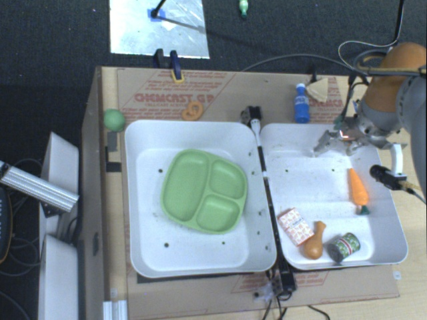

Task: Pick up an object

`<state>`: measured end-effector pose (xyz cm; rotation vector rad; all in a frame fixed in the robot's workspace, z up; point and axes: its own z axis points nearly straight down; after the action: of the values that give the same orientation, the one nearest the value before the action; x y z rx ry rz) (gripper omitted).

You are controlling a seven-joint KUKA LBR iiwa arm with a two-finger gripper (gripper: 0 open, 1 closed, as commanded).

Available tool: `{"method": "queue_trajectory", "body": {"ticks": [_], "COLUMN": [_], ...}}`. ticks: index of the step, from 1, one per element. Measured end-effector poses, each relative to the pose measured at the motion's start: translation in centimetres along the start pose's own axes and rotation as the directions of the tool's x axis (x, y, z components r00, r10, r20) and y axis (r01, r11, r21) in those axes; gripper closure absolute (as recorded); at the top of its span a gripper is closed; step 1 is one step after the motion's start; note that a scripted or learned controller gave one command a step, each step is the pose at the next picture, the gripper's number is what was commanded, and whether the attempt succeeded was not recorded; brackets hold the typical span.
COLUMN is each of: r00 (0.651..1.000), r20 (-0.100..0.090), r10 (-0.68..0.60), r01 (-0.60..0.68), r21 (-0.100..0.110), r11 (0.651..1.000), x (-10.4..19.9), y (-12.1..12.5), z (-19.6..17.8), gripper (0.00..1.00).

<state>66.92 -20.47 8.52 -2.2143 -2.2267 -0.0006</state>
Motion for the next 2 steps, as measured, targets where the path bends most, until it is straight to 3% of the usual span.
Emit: {"method": "queue_trajectory", "body": {"ticks": [2], "r00": [1.000], "r20": [0.000], "r10": [0.000], "r01": [0.000], "r21": [0.000], "r11": [1.000], "x": [0.00], "y": [0.00], "z": [0.00], "gripper": [0.00]}}
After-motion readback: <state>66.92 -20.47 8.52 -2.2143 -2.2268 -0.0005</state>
